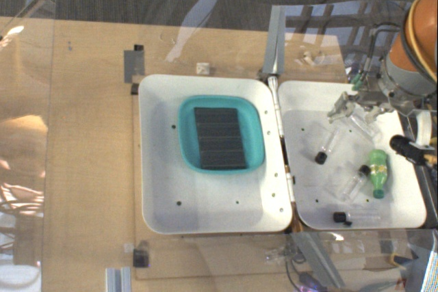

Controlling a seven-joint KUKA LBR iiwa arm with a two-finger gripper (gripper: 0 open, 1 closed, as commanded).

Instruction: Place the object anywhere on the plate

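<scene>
A teal plate (221, 134) with a dark ridged centre lies in the left bin (205, 208). In the right bin (301, 202), a small green bottle (377, 173) lies near the right wall. My gripper (354, 114) hangs over the upper part of the right bin, up and to the left of the green bottle. Its pale fingers (337, 111) are spread open and I see nothing between them.
Three clear bottles with black caps lie in the right bin: one (326, 147) just below the gripper, one (354, 182) beside the green bottle, one (356, 217) at the front wall. A grey post (274, 37) stands behind the bins' shared wall.
</scene>
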